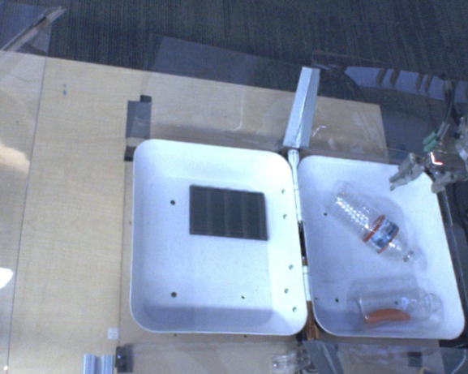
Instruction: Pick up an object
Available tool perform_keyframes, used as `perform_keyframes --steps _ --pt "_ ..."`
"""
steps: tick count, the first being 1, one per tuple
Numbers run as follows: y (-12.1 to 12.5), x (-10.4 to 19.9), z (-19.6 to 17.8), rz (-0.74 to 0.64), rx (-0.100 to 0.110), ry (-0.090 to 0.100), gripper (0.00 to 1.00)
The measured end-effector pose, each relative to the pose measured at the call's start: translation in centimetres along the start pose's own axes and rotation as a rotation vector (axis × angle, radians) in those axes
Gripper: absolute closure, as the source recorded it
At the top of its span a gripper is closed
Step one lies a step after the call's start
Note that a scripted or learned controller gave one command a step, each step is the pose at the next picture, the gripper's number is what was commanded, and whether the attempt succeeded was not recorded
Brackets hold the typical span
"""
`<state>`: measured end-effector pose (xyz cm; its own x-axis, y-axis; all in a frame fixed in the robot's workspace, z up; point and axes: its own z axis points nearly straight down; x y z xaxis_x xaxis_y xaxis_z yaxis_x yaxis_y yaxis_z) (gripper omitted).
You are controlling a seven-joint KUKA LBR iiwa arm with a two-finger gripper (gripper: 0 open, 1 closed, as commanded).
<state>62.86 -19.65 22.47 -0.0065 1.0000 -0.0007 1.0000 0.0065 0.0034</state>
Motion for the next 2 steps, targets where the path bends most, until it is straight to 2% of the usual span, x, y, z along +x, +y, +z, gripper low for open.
perform_keyframes --steps 1,2 --pt "0.19 0.14 -1.19 -0.008 -0.005 -0.002 1.00" --pt "0.19 0.15 -1.18 -0.008 -0.005 -0.002 0.00"
